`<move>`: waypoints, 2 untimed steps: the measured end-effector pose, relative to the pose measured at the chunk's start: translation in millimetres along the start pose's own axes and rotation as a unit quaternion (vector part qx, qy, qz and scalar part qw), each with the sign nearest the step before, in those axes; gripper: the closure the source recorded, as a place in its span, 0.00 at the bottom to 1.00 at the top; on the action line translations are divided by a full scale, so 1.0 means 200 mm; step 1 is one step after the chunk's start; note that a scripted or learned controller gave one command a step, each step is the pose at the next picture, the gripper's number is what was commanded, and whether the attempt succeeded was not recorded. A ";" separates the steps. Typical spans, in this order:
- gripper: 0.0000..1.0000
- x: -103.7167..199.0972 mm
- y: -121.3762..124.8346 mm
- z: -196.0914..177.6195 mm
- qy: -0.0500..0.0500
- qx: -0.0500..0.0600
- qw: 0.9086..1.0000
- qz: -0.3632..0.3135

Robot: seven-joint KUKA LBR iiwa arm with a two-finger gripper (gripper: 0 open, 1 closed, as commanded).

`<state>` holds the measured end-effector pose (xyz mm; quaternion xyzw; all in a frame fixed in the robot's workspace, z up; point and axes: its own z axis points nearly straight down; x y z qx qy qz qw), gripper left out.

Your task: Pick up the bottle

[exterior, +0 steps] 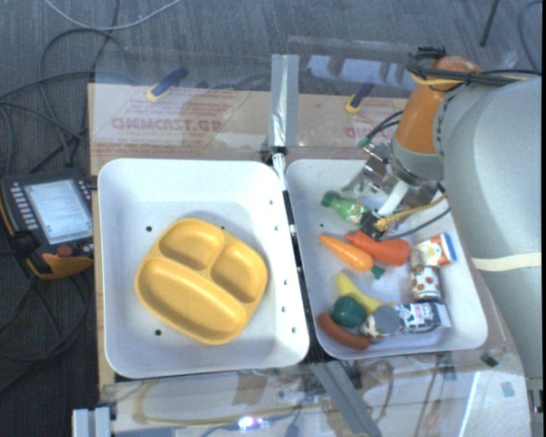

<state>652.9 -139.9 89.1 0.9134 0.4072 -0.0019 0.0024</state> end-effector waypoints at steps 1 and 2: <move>0.00 -0.17 0.19 -0.37 0.001 0.002 0.997 0.078; 0.00 -0.10 0.15 -0.20 0.000 0.002 0.998 0.062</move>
